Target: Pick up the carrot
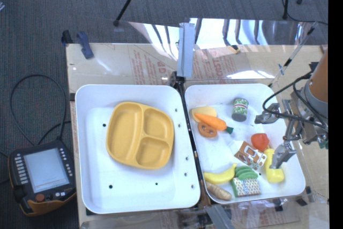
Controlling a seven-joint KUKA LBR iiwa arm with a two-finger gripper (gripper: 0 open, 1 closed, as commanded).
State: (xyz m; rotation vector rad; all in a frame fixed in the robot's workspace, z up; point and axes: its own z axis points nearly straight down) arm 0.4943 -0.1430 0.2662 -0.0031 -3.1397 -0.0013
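One carrot (orange), one can, two bins.

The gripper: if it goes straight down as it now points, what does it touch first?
Probably the yellow plastic toy lying under the gripper in the right white bin; depth is unclear. The orange carrot lies away.

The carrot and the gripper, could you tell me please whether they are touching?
Apart. The camera view shows the carrot at the right bin's upper left, while the gripper is near that bin's right edge, with bare white floor between them.
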